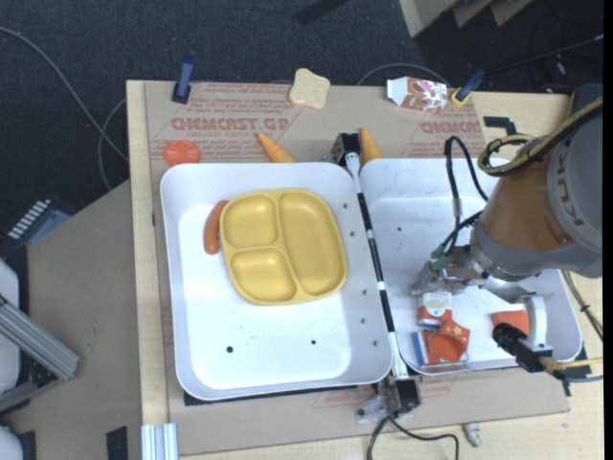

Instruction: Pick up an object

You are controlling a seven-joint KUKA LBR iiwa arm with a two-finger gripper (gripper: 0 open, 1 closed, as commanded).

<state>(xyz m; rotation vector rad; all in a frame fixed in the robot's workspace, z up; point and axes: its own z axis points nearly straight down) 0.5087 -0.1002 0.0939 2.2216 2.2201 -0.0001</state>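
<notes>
My gripper [433, 278] hangs low over the front of the right bin [412, 195], under the grey and orange arm [532, 214]. Just below it lies a small white and red carton [436, 307], very close to the gripper's tip; contact cannot be made out. In front of the carton sits a red packet [446, 339] beside a blue item [421, 344]. An orange object [510, 319] rests to the right of them, partly behind a black and white part of the arm.
The left bin [278, 353] holds a yellow divided plate [283, 244] and a red sausage [212, 230] at the plate's left. On the cardboard behind the bins lie a bread slice [308, 87], two carrots [275, 148], an orange disc [180, 151] and a wrapper [419, 92].
</notes>
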